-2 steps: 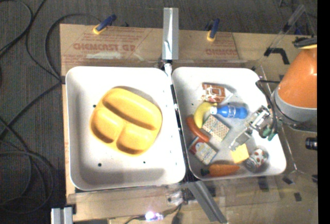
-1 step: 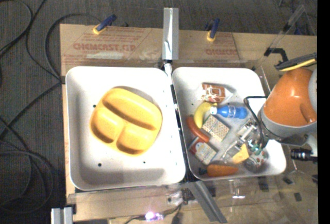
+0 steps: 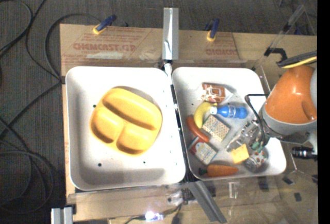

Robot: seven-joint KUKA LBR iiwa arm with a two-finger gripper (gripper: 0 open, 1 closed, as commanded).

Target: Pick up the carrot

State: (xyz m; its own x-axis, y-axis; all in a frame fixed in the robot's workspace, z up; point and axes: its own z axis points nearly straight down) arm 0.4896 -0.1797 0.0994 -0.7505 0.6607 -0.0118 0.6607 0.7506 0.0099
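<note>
Jaws (image 3: 251, 138) metallic, above clutter; tapered smooth orange carrot (image 3: 223, 170) nearby.

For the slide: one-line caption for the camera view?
Hand low in the right bin; carrot lies near its front edge.

Two shallow white plastic bins (image 3: 77, 115) sit on a brown cardboard-covered table (image 3: 118, 42) printed with faded red lettering. A glossy yellow divided plate (image 3: 126, 120) fills the left bin. In the right bin, beside a curved yellow banana (image 3: 202, 113), lie a blue-and-white bottle (image 3: 231, 112), a chequered tan block (image 3: 215, 127), a red sausage shape (image 3: 197, 130) and a long orange carrot with a green tip (image 3: 221, 170). The arm's orange band (image 3: 291, 97) tops grey.
</note>
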